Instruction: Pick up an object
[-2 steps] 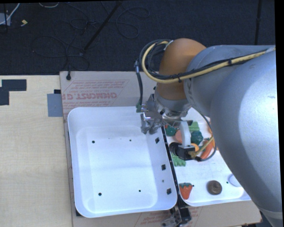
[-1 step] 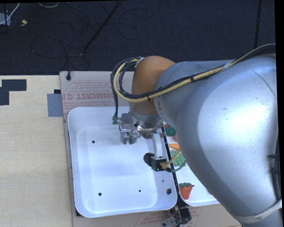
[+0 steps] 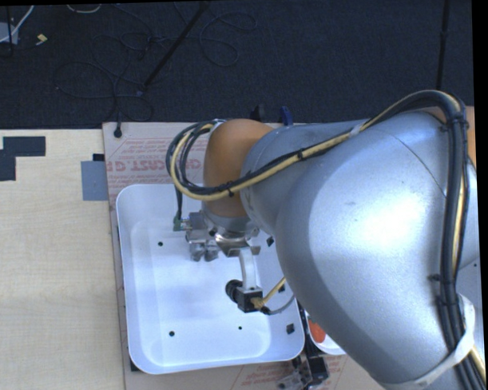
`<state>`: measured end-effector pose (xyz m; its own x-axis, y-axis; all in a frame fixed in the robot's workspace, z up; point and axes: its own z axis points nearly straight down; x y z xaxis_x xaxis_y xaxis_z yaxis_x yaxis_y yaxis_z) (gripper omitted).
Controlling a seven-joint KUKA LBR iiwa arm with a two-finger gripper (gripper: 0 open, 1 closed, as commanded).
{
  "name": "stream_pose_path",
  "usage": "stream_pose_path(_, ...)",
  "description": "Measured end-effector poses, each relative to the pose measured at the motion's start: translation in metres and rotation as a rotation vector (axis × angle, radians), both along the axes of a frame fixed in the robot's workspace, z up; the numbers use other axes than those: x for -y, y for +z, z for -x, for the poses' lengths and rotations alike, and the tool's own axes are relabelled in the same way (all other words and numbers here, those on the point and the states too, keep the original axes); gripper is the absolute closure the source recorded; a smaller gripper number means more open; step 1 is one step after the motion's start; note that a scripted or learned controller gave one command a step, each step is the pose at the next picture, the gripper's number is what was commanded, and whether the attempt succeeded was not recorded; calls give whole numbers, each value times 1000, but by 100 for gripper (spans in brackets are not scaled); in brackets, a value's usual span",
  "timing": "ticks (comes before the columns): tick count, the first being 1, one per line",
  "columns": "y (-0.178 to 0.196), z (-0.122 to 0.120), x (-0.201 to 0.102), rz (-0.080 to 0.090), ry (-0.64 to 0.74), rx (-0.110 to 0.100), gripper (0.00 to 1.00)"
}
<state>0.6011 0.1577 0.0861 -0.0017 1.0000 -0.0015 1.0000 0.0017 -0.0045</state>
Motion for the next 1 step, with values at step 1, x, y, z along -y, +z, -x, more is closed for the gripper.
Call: stream_pose_path(1,2,-44,-20,-2,1,4,100)
